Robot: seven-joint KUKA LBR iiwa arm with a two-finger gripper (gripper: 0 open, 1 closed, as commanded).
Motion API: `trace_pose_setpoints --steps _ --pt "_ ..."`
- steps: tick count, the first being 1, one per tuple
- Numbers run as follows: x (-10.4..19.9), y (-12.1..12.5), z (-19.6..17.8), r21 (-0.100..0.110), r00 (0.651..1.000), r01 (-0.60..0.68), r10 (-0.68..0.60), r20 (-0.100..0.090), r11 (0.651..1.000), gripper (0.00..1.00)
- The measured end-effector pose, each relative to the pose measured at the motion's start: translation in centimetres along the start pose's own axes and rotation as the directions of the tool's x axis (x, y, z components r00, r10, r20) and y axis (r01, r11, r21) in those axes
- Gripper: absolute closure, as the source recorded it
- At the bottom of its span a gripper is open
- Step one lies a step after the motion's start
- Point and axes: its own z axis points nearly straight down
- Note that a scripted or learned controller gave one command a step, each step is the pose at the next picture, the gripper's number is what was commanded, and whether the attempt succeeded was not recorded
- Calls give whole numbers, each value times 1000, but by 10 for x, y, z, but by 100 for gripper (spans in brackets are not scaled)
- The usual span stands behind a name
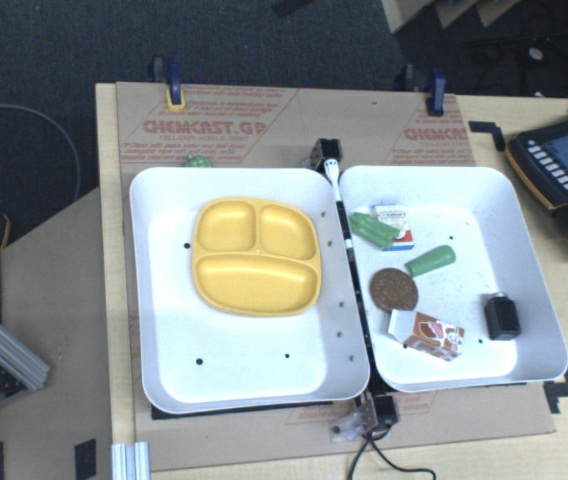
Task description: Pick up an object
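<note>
The right bin holds several small objects. Two green oblong pieces lie in it, one near its left wall and one toward the middle. A small white, blue and red packet lies beside the first green piece. Below them sit a brown round disc, a brown and white wrapper and a black block at the right.
The left bin carries a yellow divided plate. A green bit lies on the board behind that bin. Blue clamps grip the board's far edge. A black and orange pendant rests at the right.
</note>
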Motion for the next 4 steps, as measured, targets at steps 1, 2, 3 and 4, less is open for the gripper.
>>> trace_pose_setpoints --steps 1,2,3,4 --pt "-68 -59 146 25 1000 -12 12 -8 1000 100" --pt "-63 -55 137 7 1000 -2 2 -3 1000 0" --pt "-64 -54 125 1 1000 -2 2 0 1000 100" --pt "-64 -54 126 3 1000 -2 2 0 1000 0"
